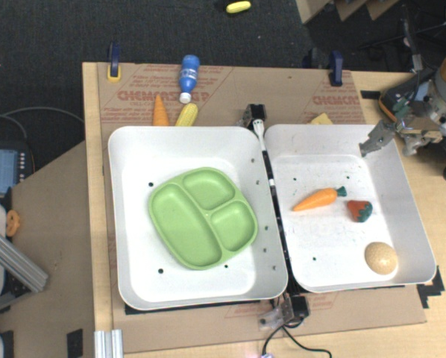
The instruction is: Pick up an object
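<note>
1. Looked like a robotics lab: cardboard-covered bench (pixel 208 88) held by blue clamps (pixel 115 58).
2. Loose cables (pixel 29 118) trailed over dark carpet (pixel 74 13).
3. Aluminium framing (pixel 14 263) sat nearby.

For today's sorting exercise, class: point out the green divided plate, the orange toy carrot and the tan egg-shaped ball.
Green divided plastic plate (pixel 202 217): camera view, on the central ridge.
Orange toy carrot (pixel 315 198): camera view, mid-body.
Tan egg-shaped ball (pixel 380 258): camera view, its top surface.

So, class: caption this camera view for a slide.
End effector at right bin's far edge; carrot, strawberry, egg inside.
</note>
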Robot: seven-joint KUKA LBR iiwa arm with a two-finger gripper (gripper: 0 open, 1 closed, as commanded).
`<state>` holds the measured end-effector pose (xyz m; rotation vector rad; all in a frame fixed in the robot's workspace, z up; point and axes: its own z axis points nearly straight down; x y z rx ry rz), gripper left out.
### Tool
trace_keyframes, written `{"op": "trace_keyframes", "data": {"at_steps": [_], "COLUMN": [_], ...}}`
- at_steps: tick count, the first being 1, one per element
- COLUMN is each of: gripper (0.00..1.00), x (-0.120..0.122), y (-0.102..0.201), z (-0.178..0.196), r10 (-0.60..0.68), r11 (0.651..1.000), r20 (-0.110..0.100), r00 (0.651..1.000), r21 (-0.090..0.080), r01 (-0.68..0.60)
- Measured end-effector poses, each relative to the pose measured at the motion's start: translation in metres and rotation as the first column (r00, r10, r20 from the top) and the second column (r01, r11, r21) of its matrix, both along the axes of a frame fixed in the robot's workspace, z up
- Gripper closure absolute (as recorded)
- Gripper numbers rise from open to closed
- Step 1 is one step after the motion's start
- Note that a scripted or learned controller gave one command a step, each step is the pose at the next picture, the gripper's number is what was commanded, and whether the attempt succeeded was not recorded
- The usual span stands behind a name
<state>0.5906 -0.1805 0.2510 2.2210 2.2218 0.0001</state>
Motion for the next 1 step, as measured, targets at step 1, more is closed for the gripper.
{"op": "trace_keyframes", "data": {"at_steps": [1], "gripper": [0.00], "x": [0.0555], "y": [0.0398], "z": [-0.1491], "r10": [0.005], "r11": [1.000], "r20": [-0.011], "r00": [1.000], "r21": [0.005], "r01": [-0.005]}}
